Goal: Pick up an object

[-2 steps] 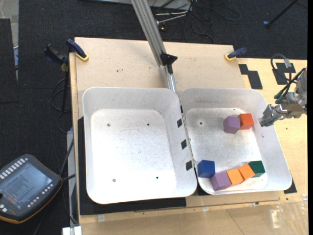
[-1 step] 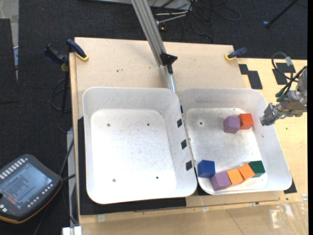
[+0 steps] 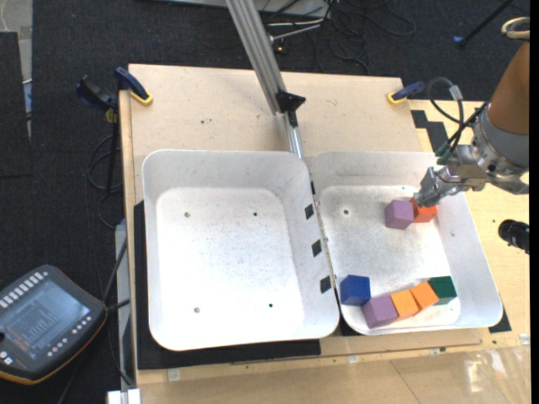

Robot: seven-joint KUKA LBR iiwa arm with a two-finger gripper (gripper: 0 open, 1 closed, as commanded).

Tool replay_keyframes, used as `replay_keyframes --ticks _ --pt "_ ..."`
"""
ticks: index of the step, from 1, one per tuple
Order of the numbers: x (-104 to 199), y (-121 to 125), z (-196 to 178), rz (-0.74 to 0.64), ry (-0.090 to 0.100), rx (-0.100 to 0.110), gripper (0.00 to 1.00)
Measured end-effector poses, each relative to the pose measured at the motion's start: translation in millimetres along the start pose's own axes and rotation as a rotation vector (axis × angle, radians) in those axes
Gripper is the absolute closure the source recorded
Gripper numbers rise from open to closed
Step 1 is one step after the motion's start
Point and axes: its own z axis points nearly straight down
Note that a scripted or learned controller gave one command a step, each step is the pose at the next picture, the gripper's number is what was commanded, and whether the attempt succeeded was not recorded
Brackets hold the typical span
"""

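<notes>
In the right bin (image 3: 362, 183) a purple cube (image 3: 398, 214) lies beside a red-orange block (image 3: 426, 212), the two touching. My gripper (image 3: 424, 194) hangs low over the red-orange block at the bin's upper right, covering part of it. Near the bin's front edge sit a blue cube (image 3: 354, 289), a second purple cube (image 3: 379, 309), an orange cube (image 3: 405, 301) and a green cube (image 3: 440, 289), the last three in a row.
The left bin (image 3: 223, 242) lies alongside, sharing a middle rim. A slanted metal pole (image 3: 257, 45) crosses the back of the bench. A teach pendant (image 3: 42, 322) rests at the lower left, off the bench.
</notes>
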Motion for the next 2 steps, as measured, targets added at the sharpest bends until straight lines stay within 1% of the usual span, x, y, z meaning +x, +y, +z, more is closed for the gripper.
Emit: replay_keyframes --ticks 1,2 --pt "51 9 4 0.0 0.001 0.001 1.0" --pt "100 33 21 0.0 0.0 0.002 1.0"
